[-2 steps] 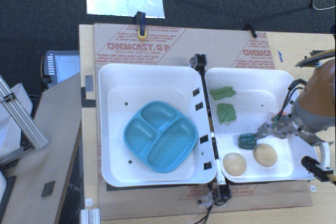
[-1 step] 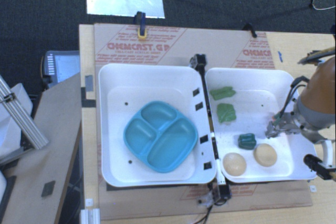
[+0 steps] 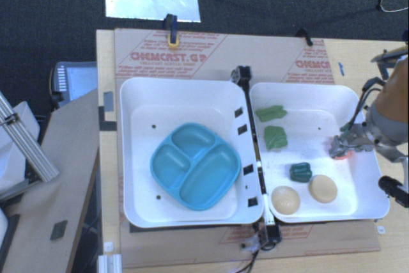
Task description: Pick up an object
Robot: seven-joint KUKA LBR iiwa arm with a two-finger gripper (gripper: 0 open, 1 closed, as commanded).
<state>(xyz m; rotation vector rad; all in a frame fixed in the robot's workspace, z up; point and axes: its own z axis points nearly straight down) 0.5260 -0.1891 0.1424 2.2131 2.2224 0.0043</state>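
The right bin (image 3: 307, 105) holds several objects. Two light green pieces lie at its back left, one (image 3: 270, 113) above the other (image 3: 275, 137). A dark green piece (image 3: 300, 171) sits near the middle. Two beige round objects rest at the front, one (image 3: 285, 199) on the left and one (image 3: 323, 188) to its right. My gripper (image 3: 342, 145) is low over the right side of this bin, reaching in from the right. A small red-orange object (image 3: 346, 153) shows just under its tip, partly hidden.
The left bin (image 3: 137, 137) contains a blue divided plate (image 3: 195, 165). A black divider with clips (image 3: 248, 137) runs between the bins. The arm's grey body and orange band (image 3: 390, 105) overhang the right bin's right wall. Cardboard lies beneath both bins.
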